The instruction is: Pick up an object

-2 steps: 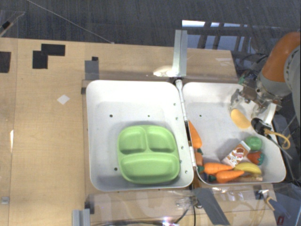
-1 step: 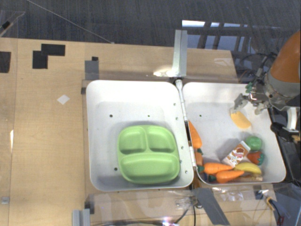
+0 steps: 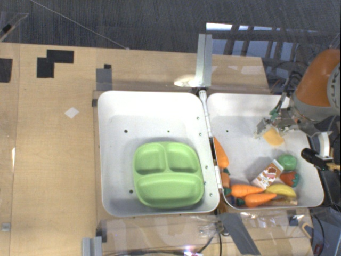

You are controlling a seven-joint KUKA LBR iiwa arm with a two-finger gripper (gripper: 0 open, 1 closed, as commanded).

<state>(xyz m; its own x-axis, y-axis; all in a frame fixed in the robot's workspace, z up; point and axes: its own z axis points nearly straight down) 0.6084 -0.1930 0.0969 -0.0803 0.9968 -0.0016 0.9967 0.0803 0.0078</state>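
Pale wood-grain counter [image 3: 48, 159], the reference landmark. Beyond its far edge lies dark grey ribbed carpet floor [image 3: 133, 15], crossed by a thin pale line running diagonally. On the counter's far left surface sit black rectangular markings [image 3: 53, 62] and a small pale diamond-shaped tag [image 3: 71, 112]. An upright metal post [image 3: 204, 60] rises at the counter's far edge, near its middle. Metal brackets [image 3: 104, 78] stand just left of the post. Cables [image 3: 210, 239] trail along the counter's near edge.

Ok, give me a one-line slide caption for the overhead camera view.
Gripper poised over a yellow piece in the right bin; green divided tray in the left bin.
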